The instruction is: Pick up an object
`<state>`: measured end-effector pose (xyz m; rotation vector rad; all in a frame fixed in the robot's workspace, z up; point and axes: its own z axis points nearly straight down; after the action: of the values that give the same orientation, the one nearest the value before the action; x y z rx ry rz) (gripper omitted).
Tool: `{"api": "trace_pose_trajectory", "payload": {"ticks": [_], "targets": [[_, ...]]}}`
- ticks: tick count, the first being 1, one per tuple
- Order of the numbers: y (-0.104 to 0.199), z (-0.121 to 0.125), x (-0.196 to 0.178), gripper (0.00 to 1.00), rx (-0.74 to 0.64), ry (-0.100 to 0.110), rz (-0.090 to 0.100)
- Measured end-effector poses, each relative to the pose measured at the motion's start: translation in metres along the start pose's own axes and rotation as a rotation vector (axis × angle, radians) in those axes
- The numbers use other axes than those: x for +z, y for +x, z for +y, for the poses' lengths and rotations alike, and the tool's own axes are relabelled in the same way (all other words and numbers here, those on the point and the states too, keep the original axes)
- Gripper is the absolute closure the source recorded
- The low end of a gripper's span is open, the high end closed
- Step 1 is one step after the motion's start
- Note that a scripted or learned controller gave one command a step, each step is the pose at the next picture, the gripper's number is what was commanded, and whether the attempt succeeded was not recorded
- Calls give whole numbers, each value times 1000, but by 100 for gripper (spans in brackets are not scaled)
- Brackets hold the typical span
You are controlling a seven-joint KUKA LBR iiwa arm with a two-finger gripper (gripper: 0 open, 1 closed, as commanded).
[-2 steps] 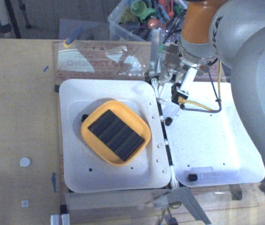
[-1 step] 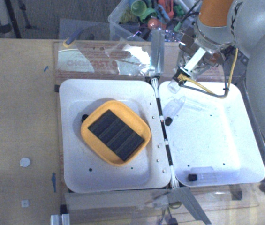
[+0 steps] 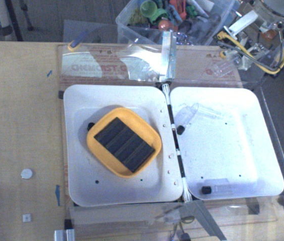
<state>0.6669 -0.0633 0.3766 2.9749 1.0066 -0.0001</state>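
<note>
Yellow tray in the left bin, arm at the far right

On the tan desk the left white shallow bin holds a rounded yellow plastic tray with a dark ribbed top, lying flat and turned at an angle; the right white bin sits just beside it; the end effector hangs beyond the far right corner, whether spread or closed I cannot tell.

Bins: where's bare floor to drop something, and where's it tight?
Right bin: floor open across the middle and right; clear items sit by the divider and front edge. Left bin: crowded, the yellow block fills its centre, leaving margins along the walls.
</note>
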Motion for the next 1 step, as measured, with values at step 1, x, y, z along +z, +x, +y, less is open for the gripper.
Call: {"api": "trace_pose_trajectory", "payload": {"ticks": [1], "targets": [[1, -1, 0, 0, -1, 1, 0]]}}
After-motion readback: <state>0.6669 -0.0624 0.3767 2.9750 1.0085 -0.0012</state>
